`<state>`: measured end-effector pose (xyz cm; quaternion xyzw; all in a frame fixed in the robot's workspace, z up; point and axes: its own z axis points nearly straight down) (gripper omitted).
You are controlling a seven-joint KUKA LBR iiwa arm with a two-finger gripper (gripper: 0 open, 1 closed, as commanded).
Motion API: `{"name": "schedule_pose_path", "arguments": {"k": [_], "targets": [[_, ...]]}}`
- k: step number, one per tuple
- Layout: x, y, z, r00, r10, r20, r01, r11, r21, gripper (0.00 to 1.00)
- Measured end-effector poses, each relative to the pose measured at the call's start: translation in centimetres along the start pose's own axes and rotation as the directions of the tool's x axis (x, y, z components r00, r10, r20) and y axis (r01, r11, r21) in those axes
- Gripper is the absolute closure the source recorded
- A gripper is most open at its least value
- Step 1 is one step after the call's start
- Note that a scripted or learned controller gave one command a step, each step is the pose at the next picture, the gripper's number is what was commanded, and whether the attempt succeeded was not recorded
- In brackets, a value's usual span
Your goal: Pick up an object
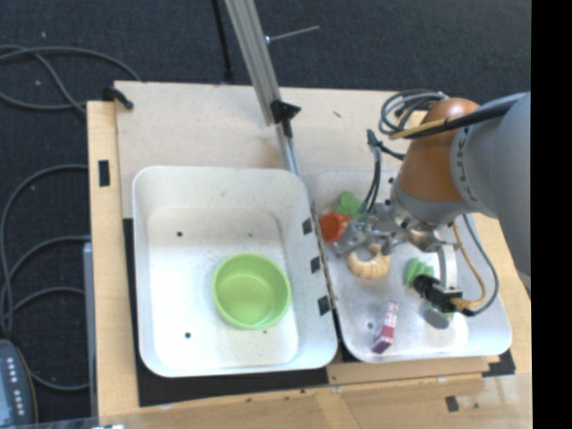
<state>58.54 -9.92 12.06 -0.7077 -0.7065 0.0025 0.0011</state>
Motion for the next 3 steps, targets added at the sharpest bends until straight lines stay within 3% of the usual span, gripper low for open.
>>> {"name": "schedule_pose_path", "arguments": {"k": [1, 2, 3], "targets": [[-0.2, 0.0, 2.1, 1.0, 0.001, 0.001, -0.001, 1.0, -0.003, 0.0], [-0.2, 0.1, 0.9, 1.0, 0.006, -0.001, -0.006, 1.0, -0.008, 1.0], [-0.7, 0.3, -3.5, 1.0, 0.006, -0.002, -0.006, 1.0, -0.01, 1.0]]}}
